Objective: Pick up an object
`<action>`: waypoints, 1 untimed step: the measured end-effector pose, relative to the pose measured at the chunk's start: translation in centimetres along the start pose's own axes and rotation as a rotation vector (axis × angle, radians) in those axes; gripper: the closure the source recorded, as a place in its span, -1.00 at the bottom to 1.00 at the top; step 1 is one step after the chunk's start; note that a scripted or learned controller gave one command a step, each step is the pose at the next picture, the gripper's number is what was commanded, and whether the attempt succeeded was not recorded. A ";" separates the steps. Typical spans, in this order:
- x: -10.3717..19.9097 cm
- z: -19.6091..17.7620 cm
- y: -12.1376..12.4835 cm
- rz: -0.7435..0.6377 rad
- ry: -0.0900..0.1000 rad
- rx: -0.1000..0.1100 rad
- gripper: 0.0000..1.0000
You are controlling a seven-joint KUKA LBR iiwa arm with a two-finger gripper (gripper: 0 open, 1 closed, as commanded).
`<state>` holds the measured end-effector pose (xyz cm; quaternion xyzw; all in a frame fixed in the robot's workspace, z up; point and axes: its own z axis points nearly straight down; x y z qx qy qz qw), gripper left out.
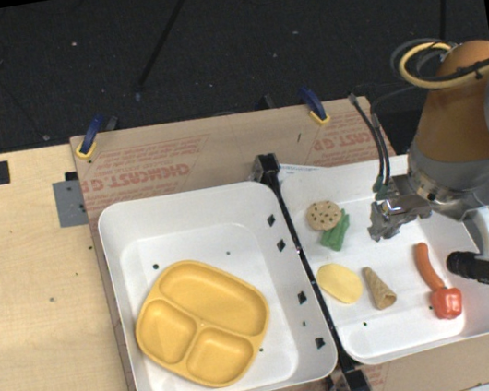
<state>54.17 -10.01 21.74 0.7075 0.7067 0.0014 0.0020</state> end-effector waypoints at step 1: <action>-0.1 -3.9 0.1 0.000 0.000 0.002 1.00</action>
